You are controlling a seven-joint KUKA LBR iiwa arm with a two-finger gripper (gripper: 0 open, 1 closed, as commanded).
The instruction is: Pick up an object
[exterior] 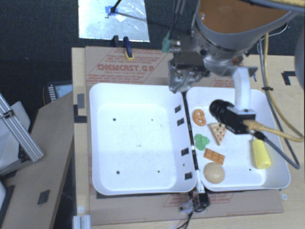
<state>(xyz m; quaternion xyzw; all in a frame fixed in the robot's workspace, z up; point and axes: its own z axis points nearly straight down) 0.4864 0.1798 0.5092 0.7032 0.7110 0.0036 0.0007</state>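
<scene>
Two shallow white plastic bins [133, 142] are borne on a cardboard-covered desk [124, 66]. The fingers [183, 82], state indeterminable, are seen at upper centre; the brown pretzel [199, 117] lies lower right, apart.

Pretzel [199, 117], yellow block [260, 153] and round bun [214, 172] lie in right bin [279, 175].

Grey arm [224, 46], orange band, seemingly metallic pincer [183, 82].

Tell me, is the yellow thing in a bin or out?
In: the yellow thing lies flat inside the right bin, near its right wall.
</scene>
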